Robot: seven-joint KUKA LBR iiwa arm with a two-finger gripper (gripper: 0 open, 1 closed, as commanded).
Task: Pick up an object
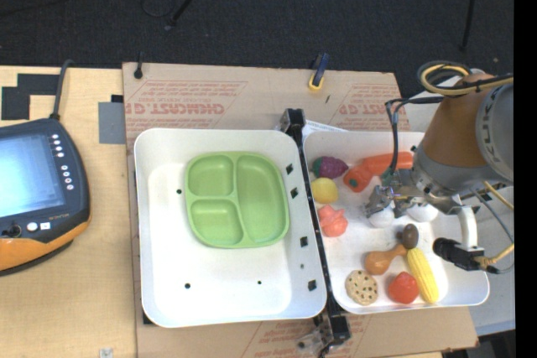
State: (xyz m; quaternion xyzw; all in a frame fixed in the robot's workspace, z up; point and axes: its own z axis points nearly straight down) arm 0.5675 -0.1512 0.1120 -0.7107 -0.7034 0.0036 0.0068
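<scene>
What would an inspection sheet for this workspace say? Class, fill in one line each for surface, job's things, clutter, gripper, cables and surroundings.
Surface: left bin and right bin, both white, side by side on cardboard.
Job's things: in the right bin, toy foods: grapes, carrot, lemon, pink piece, cookie, tomato, corn, drumstick.
Clutter: green divided plate in the left bin.
Gripper: gripper low over the right bin's middle; finger state unclear.
Cables: loops at the arm; more on the dark floor beyond.
Surroundings: control pendant at left; a yellow clamp on the cardboard's far edge.
</scene>
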